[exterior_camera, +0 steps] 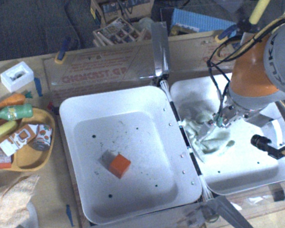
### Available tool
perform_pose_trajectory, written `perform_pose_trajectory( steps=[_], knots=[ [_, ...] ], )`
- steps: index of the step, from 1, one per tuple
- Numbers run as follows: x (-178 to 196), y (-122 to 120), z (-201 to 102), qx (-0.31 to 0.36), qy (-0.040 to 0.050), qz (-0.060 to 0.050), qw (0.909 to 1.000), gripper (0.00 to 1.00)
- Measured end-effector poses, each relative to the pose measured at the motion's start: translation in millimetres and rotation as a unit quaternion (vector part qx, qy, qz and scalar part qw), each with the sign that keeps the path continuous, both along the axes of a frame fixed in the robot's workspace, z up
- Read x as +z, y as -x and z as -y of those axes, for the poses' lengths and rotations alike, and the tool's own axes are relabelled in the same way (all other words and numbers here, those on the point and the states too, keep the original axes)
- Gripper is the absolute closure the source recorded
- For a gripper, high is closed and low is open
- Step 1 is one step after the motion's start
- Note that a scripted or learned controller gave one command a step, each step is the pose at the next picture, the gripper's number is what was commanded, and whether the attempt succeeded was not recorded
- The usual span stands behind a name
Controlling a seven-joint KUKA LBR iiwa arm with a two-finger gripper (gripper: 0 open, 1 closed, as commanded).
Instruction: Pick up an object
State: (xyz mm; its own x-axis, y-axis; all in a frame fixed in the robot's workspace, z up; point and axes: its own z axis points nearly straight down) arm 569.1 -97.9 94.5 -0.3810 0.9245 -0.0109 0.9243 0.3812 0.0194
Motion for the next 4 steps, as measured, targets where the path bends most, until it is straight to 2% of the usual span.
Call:
perform_pose_trajectory(
  steps=[2, 3, 4],
  knots=[
    [-1, 53, 4, 0.014, -0.0004, 0.001, 0.9999, 0.00],
    [6, 7, 12, -0.038, -0.0011, -0.008, 0.9993, 0.00],
    [91, 8, -42, 0.083, 0.0005, -0.009, 0.9965, 0.00]
  ],
)
